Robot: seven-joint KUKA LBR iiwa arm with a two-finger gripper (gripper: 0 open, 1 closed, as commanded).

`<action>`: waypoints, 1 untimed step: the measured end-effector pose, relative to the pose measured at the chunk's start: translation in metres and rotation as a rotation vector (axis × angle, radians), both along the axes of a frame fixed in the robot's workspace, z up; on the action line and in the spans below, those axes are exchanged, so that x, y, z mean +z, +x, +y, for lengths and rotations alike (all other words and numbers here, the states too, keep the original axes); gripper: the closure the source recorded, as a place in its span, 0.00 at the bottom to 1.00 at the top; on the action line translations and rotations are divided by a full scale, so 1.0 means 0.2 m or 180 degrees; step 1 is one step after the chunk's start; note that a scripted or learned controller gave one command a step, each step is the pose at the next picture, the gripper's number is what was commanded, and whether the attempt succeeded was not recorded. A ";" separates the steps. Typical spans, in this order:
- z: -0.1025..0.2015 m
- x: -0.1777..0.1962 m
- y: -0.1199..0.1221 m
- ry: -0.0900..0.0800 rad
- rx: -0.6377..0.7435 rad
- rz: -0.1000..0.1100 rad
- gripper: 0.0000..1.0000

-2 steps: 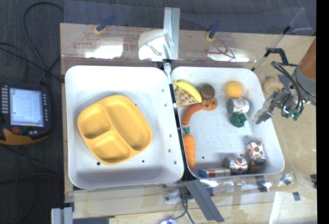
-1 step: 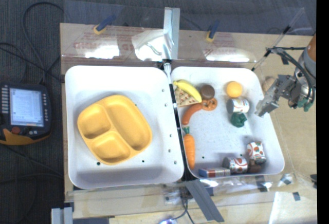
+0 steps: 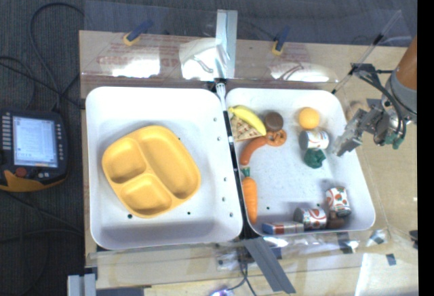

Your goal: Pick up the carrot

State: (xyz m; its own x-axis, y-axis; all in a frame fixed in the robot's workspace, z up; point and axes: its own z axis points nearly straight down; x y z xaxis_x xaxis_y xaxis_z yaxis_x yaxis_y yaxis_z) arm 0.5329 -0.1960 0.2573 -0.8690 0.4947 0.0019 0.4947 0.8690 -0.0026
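Note:
The carrot (image 3: 249,195) is orange with a green top. It lies upright along the left wall of the right bin (image 3: 352,176), near the front. My gripper (image 3: 351,137) hovers at the right rim of that bin, well to the right of the carrot and apart from it. Nothing shows between its fingers.
The right bin also holds a banana (image 3: 247,115), a waffle piece (image 3: 245,129), a sausage (image 3: 254,148), a brown disc (image 3: 273,120), an orange ball (image 3: 308,117), a green-and-silver item (image 3: 314,149) and cans (image 3: 319,213) at the front. A yellow divided plate (image 3: 150,169) sits in the left bin (image 3: 108,101).

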 end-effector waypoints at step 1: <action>-0.12 0.47 -0.21 -0.0015 -0.0167 -0.0047 1.00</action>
